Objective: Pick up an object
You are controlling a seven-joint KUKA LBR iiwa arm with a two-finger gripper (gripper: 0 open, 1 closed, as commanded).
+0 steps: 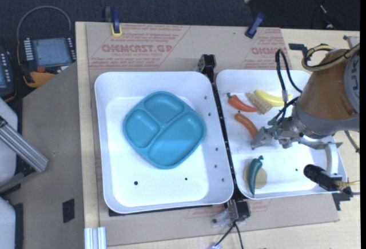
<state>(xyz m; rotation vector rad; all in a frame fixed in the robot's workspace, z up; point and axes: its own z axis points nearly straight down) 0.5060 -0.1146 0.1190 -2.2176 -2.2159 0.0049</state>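
A wooden-topped table (171, 42) printed with faded red lettering carries two shallow white plastic bins side by side, seen from above at a slant. The left white bin (114, 185) holds a sky-blue plastic divided plate (164, 128) with three compartments, lying flat near the bin's middle. The right white bin (286, 185) holds several small toy foods: a yellow banana-shaped piece (267, 96) near the far wall, a pale tan ridged piece (261, 105) just beside it, a thin orange-red chilli-shaped piece (242, 104) to its left, a thicker orange sausage-shaped piece (246, 123) a little nearer the camera, and a dark green pepper-shaped piece (254, 172) resting against a round tan piece (260, 180) close to the near wall. The grey robot arm (329, 99), with an orange band above its wrist and black cables looped over it, reaches in from the right above this bin. Its metal gripper (264, 138) hangs low over the bin's middle, just right of the orange sausage-shaped piece and above the green pepper; whether the fingers are wide, narrow or closed on anything cannot be told from this angle. A blue-and-yellow clamp (115, 21) and a second blue clamp (254, 25) grip the table's far edge.
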